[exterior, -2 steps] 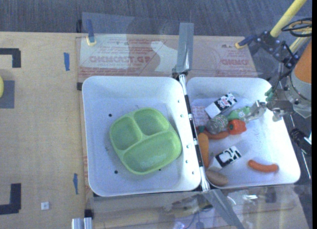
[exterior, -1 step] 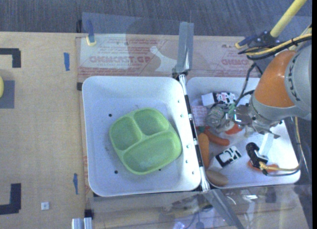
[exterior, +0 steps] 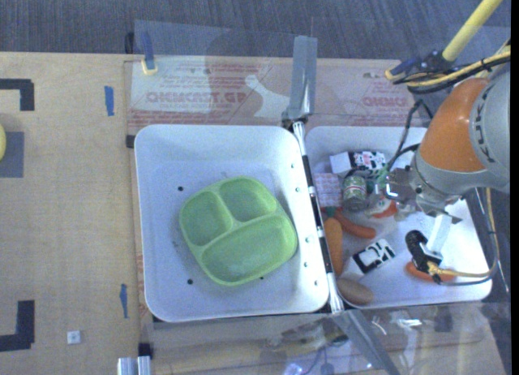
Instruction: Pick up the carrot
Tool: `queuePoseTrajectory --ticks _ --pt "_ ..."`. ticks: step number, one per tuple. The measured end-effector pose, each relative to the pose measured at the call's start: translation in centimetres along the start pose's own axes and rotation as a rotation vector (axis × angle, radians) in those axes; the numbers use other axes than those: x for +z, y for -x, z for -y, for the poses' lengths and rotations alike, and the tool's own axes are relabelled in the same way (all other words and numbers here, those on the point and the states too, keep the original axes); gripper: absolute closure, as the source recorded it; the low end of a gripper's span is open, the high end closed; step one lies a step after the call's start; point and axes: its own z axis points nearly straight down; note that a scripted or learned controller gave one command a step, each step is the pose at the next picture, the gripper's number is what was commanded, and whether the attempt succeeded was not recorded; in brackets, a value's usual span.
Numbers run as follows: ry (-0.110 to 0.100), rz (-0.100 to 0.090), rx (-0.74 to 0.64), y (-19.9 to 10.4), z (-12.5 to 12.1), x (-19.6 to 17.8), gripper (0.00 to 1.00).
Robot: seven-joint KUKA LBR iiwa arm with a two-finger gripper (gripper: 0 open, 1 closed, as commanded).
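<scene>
Brown and egg-shaped, a potato-like lump (exterior: 354, 290) sits lowest in the right bin (exterior: 478, 284). Whether the jaws (exterior: 391, 190) are spread or pressed together I cannot tell; they hang at centre-right of the frame, beside a can (exterior: 354, 189). Left and below them lies the carrot (exterior: 333, 243), against the bin's left wall, its long axis running up-down the frame.

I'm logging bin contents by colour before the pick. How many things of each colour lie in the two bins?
Green: 2, divided plate, can
Orange: 2, carrot, second orange piece
Brown: 1, potato-like lump
Black-and-white: 2, box, cow-patterned toy
Total: 7
</scene>
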Motion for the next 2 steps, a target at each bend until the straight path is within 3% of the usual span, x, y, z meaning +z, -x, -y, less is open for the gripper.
queuePoseTrajectory --ticks 1,2 --pt "0.005 0.0 -0.173 8.9 2.2 0.7 1.0" --pt "0.008 -0.001 0.301 3.6 4.3 0.7 1.0"
